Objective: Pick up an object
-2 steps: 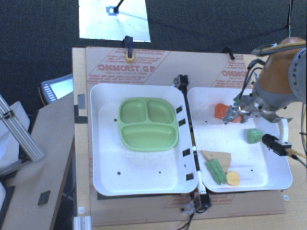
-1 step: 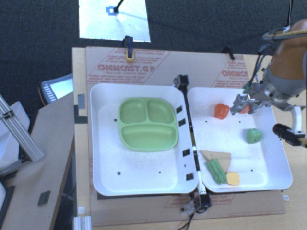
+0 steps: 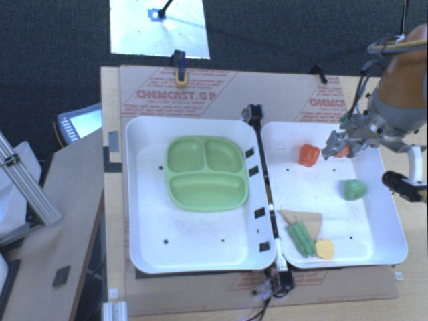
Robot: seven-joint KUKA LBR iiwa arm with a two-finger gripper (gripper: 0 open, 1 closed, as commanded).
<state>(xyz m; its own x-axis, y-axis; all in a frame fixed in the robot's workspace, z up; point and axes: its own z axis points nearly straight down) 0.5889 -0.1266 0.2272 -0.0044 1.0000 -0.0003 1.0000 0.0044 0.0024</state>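
Gripper (image 3: 336,147): positioned over the far part of the right-hand shallow white bin (image 3: 384,212), low above its floor. The fingers are small and blurred at this angle; whether they stand apart or together cannot be told. A small red-orange piece (image 3: 344,151) shows right at the fingertips, partly covered by the gripper body; whether it sits between the fingers or merely beside them cannot be told.

Just to the left of the gripper, apart from it, a rounded orange-red object (image 3: 308,154) rests on the bin floor. Nearer the camera and to the right, a rounded green lump (image 3: 354,190) lies on the floor, well clear of the fingers. In the near part of the same bin, a flat tan triangular piece (image 3: 304,217) lies with a long green ridged vegetable-shaped item (image 3: 301,239) touching its near edge, and a small yellow rounded piece (image 3: 324,249) sits just beside the green item's near end.

The grey arm with orange band (image 3: 405,79) enters from the right, above the bin's far right corner.

The left-hand shallow white bin (image 3: 144,239) holds a pale green divided plastic plate (image 3: 205,174) with three compartments, lying flat near its centre. Both bins sit side by side on a brown printed cardboard sheet (image 3: 221,89).
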